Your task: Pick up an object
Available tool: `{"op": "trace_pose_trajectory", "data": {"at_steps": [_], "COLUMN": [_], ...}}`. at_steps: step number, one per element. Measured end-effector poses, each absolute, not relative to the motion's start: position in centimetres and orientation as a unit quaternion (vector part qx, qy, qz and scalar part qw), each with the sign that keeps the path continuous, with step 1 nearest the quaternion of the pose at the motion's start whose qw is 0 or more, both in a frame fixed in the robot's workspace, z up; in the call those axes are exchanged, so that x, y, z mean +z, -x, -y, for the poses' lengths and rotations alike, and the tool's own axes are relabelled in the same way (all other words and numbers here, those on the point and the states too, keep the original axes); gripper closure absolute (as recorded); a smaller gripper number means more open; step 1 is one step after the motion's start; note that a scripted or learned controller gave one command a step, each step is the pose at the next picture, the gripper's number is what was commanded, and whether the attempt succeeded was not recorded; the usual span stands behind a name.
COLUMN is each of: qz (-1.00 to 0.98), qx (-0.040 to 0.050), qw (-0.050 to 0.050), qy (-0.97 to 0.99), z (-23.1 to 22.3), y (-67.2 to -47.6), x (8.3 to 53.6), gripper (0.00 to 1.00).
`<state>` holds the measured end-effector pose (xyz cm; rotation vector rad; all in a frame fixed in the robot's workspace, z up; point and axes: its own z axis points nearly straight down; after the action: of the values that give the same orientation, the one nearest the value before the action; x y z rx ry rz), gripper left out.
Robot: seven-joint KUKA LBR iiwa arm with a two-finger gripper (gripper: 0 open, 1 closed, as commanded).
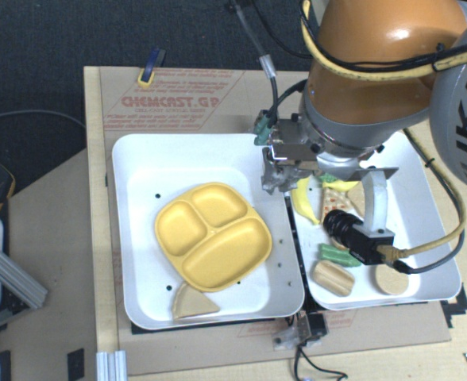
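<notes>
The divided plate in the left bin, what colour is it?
Yellow: the divided plate, seen in the camera view.

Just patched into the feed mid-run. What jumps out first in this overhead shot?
The arm's big orange band looms at upper right, over the right bin. Next is the yellow divided plate, sitting in the middle of the left bin with a tan wedge peeking out below it. Under the arm, small toy foods crowd the right bin: a banana, a green piece and a tan block.
</notes>
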<state>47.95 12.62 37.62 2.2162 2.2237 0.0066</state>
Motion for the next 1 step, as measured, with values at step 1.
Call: {"op": "trace_pose_trajectory", "data": {"at_steps": [1], "qz": [-0.708], "qx": [0.0012], "qw": [0.001], "qy": [-0.707], "z": [-12.49], "y": [-47.99], "x": [38.5], "gripper": [1.0]}}
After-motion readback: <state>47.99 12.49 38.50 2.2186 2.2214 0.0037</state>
